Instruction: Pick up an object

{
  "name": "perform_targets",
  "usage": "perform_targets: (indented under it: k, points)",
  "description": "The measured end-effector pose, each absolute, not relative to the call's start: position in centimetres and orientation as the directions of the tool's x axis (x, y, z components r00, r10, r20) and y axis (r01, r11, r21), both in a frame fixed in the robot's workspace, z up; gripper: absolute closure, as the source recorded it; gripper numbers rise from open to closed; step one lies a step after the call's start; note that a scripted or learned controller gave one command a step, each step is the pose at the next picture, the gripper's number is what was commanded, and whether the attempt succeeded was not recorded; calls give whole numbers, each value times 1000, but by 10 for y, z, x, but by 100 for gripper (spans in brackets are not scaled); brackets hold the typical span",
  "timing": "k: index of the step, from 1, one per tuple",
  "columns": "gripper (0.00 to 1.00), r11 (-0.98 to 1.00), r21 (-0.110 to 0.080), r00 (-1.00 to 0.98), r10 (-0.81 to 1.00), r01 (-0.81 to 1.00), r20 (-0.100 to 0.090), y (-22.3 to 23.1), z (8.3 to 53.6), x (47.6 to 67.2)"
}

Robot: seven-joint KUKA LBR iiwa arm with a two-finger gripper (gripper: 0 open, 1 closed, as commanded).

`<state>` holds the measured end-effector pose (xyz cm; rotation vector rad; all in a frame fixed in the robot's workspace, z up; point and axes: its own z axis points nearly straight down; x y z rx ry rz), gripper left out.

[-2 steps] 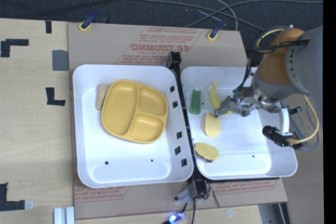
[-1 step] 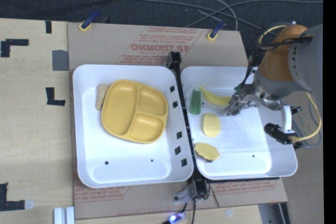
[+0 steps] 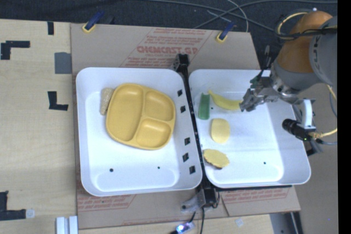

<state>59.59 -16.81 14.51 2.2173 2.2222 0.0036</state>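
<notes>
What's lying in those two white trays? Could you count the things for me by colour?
Yellow: 4, namely a divided plate, a banana-shaped piece, a rounded block and a flat oval piece.
Green: 1, a small upright piece.
Tan: 1, a sponge-like piece partly under the plate.
Total: 6

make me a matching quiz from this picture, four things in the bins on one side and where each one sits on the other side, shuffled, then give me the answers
Things:
1. yellow divided plate
2. green item
3. banana
4. end effector

Places:
A. right bin, against the divider wall
B. over the right bin, at the banana's right end
C. left bin, filling its middle
D. right bin, between the green item and the end effector

Pairs: 1-C, 2-A, 3-D, 4-B
</notes>
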Motion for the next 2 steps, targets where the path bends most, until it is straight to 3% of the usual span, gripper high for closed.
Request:
perform_targets:
  k: [1,2]
  points:
    - [100,3,4,-3,1000,1000,0,-165,188,599]
    - [100,2,1,-2,1000,1000,1,-164,202,600]
